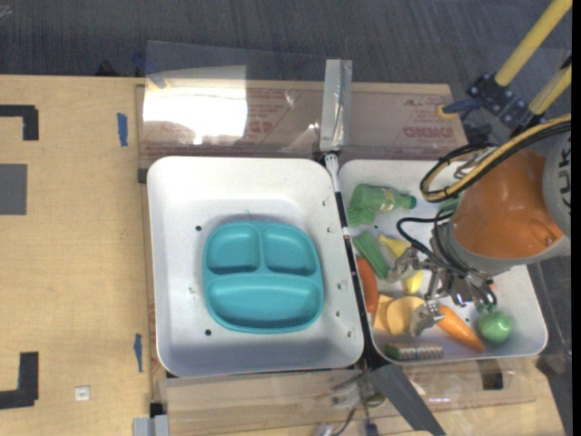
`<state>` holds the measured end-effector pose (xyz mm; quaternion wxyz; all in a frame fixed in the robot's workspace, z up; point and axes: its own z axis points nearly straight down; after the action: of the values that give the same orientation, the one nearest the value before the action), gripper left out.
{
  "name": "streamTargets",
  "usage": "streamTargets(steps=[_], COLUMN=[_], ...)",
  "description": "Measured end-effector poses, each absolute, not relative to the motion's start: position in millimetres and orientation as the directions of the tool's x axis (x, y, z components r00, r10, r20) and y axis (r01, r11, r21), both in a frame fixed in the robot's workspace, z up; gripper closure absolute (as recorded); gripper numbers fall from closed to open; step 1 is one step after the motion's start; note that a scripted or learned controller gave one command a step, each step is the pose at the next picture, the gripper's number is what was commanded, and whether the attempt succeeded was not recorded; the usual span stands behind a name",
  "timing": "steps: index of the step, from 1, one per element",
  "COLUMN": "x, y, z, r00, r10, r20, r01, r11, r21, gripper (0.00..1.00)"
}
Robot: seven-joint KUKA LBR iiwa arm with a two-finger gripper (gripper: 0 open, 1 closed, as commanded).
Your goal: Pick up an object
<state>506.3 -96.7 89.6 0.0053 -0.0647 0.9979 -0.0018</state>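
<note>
Two shallow white bins are seen side by side on the bench. The left bin (172,198) carries a teal divided plate (263,275), lying flat near its middle. The right bin (526,330) is crowded with toy food: a green bottle-like piece (377,203) at the far end, a long orange carrot (368,284) against the dividing wall, a yellow-orange round piece (399,316), a second, smaller carrot (458,328) and a green ball (496,326) near the front right corner. The arm is reached in from the right, its orange band above the pile. The gripper (434,291) is lowered among the items, just above the smaller carrot and beside the round piece. Whether anything is gripped, or how the hand is set, cannot be told amid cables and clutter.
</note>
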Motion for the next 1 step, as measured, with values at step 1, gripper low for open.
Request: streamTargets(steps=[1], x=[511.0], y=[-95.6], z=[102.8], r00=[-0.991], r10=[-0.131], r20=[-0.026], r01=[-0.131], r11=[0.991], r21=[-0.008], gripper=[1.00])
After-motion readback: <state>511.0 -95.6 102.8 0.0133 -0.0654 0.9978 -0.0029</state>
